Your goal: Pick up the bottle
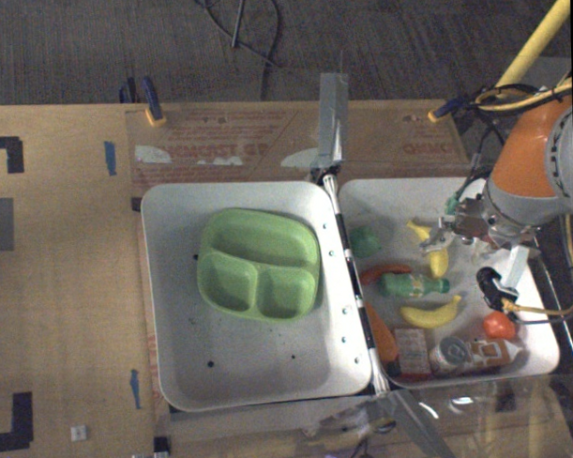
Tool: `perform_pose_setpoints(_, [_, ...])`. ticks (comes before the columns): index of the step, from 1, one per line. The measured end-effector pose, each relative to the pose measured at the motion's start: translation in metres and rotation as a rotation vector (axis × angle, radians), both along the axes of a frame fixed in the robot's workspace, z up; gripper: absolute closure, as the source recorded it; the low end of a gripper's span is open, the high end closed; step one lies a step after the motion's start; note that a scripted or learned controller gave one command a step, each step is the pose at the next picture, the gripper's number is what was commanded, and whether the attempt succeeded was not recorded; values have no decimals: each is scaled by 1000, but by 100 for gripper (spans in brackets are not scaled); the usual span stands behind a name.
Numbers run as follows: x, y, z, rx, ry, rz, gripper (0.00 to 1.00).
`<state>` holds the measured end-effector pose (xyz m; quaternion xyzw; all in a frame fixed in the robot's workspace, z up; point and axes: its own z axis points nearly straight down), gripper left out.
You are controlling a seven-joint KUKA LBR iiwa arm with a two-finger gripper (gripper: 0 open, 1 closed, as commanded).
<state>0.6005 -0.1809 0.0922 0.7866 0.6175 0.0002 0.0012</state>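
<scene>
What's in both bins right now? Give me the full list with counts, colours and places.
Bins: 2, white, side by side on the bench.
Divided plate: 1, green, left bin.
Bottle: 1, green with yellow band, lying in the right bin's middle.
Banana: 1, yellow, just below the bottle.
Chili pepper: 1, red-orange, near the divider.
Carrot: 1, orange, against the divider.
Small yellow pieces: 2, upper right bin.
Arm: 1, grey and orange, right.
Gripper: 1, over the right bin.
</scene>
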Motion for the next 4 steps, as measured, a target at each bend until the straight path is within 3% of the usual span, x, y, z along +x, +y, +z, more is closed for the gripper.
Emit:
perform_pose_setpoints(1, [-49, 81, -3, 2, -6, 30, 0])
perform_pose_setpoints(2, [-101, 75, -2, 2, -18, -326, 0])
perform_pose_setpoints(3, [-45, 70, -4, 0, -4, -473, 0])
perform_pose_setpoints(4, [-94, 75, -3, 2, -10, -356, 0])
